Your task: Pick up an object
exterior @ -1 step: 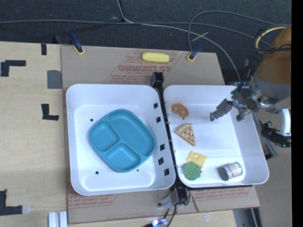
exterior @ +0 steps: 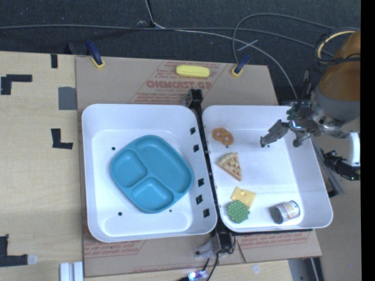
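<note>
The right bin (exterior: 304, 174) holds a brown pretzel (exterior: 222, 136), a wedge of waffle (exterior: 231, 165), a yellow cheese piece (exterior: 244, 196), a green knobbly piece (exterior: 238, 212) and a small metal can (exterior: 285, 211) lying on its side. My gripper (exterior: 282, 139) hangs over the bin's upper right part, open, with nothing between its fingers. One finger (exterior: 270, 137) points left toward the pretzel, with a gap of bare bin floor between them. The other finger (exterior: 299, 139) is near the bin's right wall.
A blue divided plate (exterior: 151, 172) lies in the left bin (exterior: 94, 157). A yellow corn-like toy (exterior: 192, 71) rests on the cardboard behind the bins. Black clips line the wall (exterior: 202, 157) between the bins. Cables run across the dark back.
</note>
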{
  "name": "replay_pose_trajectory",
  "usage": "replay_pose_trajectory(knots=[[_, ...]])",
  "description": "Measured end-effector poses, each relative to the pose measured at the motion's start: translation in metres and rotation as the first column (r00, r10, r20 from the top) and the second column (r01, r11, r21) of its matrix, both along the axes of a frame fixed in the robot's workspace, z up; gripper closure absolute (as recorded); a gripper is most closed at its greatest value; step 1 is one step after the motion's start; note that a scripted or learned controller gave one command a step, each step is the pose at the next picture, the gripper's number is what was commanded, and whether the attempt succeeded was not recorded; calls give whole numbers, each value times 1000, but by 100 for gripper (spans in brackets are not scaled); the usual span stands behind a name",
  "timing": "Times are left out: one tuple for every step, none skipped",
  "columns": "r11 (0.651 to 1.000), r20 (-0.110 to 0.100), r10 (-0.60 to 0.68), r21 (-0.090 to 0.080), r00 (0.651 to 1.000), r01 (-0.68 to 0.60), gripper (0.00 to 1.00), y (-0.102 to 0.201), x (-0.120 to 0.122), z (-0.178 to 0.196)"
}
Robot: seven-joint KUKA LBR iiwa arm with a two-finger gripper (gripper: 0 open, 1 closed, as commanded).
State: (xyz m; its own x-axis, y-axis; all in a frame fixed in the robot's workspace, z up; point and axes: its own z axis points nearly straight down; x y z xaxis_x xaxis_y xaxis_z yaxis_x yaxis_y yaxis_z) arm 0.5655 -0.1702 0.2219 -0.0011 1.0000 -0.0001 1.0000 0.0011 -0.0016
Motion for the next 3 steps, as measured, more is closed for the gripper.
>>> replay_pose_trajectory(knots=[[1000, -4, 0, 1, 1000, 0, 0, 7, -1, -62], [1000, -3, 0, 0, 1000, 0, 0, 9, 1, -106], [1000, 3, 0, -3, 1000, 0, 0, 9, 2, -137]])
